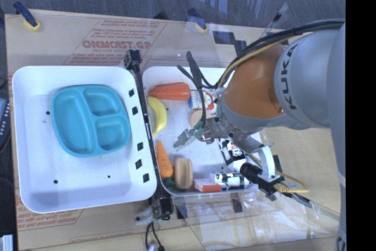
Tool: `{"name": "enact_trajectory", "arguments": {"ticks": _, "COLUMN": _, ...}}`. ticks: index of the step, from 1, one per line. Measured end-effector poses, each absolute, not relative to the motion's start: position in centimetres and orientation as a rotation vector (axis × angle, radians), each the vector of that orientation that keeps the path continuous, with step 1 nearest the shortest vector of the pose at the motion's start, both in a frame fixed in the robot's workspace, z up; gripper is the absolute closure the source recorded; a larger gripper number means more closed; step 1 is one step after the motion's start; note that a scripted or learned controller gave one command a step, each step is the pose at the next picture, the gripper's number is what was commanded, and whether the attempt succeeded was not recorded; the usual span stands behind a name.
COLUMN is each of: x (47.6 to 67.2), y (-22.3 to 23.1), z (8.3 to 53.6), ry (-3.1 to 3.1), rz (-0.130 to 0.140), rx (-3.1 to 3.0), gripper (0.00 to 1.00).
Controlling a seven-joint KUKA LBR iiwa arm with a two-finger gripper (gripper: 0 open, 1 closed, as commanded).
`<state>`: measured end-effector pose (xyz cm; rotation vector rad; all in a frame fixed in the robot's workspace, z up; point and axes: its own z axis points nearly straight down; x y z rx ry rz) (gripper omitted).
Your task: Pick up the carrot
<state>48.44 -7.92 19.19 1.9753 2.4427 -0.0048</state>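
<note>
Bench (76, 47): brown board bearing two white bins side by side.
Tan block (183, 173): near corner of right bin (176, 70), just beside the task's thing; likely to be nudged or grabbed along with it.
Carrot (164, 160): lies along the right bin's left wall, tip pointing away; wall crowds one side, so a closing grip may skid off.
Gripper (187, 138): poised near the carrot, apart from it; released or clenched cannot be told.
Orange roll-shaped item (170, 91): far end, similar colour; risks mistaken targeting.
</note>
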Motion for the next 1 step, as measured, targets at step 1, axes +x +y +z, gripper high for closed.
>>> {"name": "enact_trajectory", "arguments": {"ticks": 1, "x": 51.86, "y": -10.02, "z": 9.27, "ry": 2.538, "rz": -0.012, "rx": 1.874, "gripper": 0.00}}
